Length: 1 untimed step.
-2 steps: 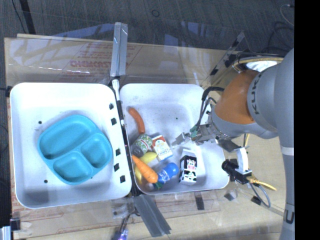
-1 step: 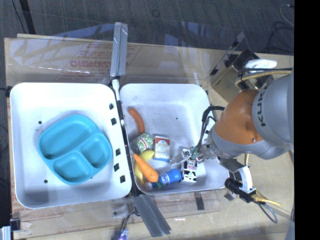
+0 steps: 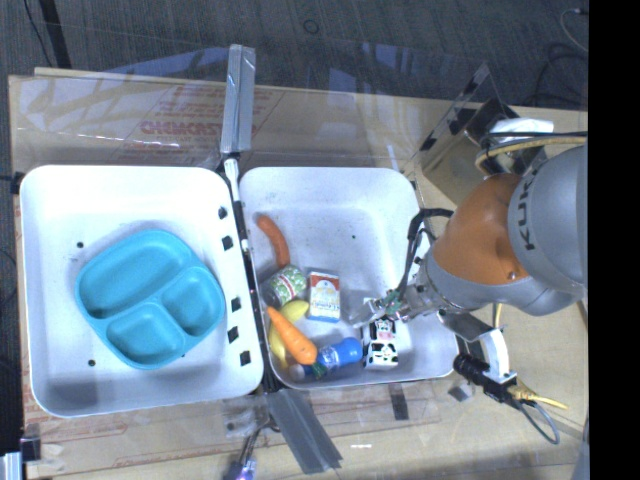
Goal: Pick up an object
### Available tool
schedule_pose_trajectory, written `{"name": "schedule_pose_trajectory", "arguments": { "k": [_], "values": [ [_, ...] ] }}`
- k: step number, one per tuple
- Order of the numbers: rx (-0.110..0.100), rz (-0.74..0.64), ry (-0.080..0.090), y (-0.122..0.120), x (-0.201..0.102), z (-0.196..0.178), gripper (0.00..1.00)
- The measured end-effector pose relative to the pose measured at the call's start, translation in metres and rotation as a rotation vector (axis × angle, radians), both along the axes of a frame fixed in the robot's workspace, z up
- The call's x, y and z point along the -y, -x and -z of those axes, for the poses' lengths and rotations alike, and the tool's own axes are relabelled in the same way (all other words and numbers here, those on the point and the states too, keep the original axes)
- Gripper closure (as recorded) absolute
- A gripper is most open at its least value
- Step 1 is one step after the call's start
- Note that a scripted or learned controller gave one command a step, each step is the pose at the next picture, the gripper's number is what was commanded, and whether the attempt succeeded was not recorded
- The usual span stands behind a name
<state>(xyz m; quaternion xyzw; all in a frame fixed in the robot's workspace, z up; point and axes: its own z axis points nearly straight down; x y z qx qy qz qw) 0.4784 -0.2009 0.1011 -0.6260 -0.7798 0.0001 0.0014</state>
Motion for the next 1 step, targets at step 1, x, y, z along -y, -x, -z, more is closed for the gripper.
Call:
{"name": "schedule_pose_trajectory", "arguments": {
  "k": [1],
  "values": [
    [0.002,0.036,0.002,-0.1121,-0.0165,-0.1158,1.0]
  ]
}}
